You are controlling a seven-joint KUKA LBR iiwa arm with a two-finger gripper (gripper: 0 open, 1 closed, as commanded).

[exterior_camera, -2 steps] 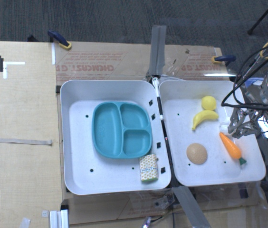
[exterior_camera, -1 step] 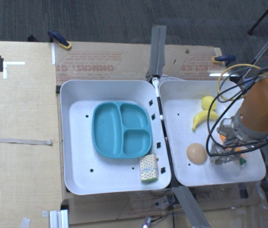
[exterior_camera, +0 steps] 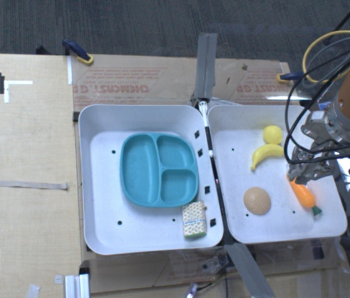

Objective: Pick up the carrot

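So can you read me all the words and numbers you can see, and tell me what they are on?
Red print on the cardboard behind the bins: mirrored, too blurred to read for sure.
More red print on the cardboard's right part: too blurred to read.
Small packet in the left bin: printed pattern, too small to read.
Nothing readable on the tray, carrot or banana.

Cardboard sheet behind the bins has red print, upside down and mirrored from this angle; looks like "CHEMCAS", not certain. Sponge pack carries a small label, too small to read. Nothing else legible.
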